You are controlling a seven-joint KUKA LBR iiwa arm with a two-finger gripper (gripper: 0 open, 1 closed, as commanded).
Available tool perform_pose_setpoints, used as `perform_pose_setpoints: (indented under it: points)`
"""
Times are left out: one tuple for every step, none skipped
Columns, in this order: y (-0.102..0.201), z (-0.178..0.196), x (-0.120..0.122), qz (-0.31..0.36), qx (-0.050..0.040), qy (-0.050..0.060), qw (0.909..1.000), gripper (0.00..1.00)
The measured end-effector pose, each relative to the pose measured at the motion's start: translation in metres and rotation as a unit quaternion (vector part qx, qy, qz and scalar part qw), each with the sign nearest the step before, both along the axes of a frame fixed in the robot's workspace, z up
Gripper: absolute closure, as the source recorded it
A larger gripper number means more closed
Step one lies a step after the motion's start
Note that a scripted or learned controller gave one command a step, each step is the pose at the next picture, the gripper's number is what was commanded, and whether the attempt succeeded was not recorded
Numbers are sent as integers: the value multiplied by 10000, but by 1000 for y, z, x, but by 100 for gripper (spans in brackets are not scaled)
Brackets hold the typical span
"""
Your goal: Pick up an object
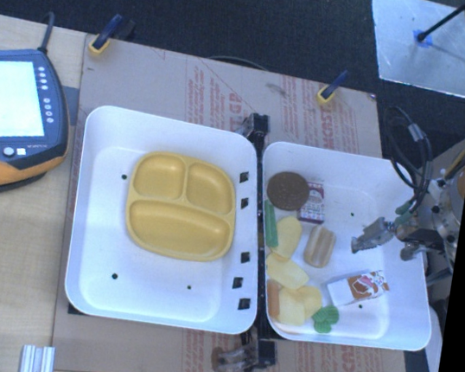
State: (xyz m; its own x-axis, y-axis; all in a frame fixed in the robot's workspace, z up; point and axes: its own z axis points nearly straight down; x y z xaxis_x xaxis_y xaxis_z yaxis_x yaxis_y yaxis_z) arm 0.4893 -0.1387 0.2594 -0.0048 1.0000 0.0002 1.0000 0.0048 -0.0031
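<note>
Entry: two bins, gripper (379,236) poised over the right bin (401,339), no pick yet.

I logged the gripper at the frame's right, fingers spread with nothing between them, over bare floor and apart from the items, probably mid-approach. Candidates lay heaped along the bin's left wall: brown disc (287,190), small box (314,202), tan cylinder (320,245), yellow pieces (289,273), green piece (325,318). A carton (359,288) lay apart, lower centre, easiest to reach I judged. Left bin (85,289) held a yellow tray (182,206). Red print on the cardboard (230,93), box and carton labels: unreadable.
</note>
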Motion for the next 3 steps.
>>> perform_pose_setpoints:
  points:
    - [29,-173,37,13,-3,-4,10000,0]
    - [43,-166,99,12,-1,-28,10000,0]
    - [8,-158,160,4,-15,-34,10000,0]
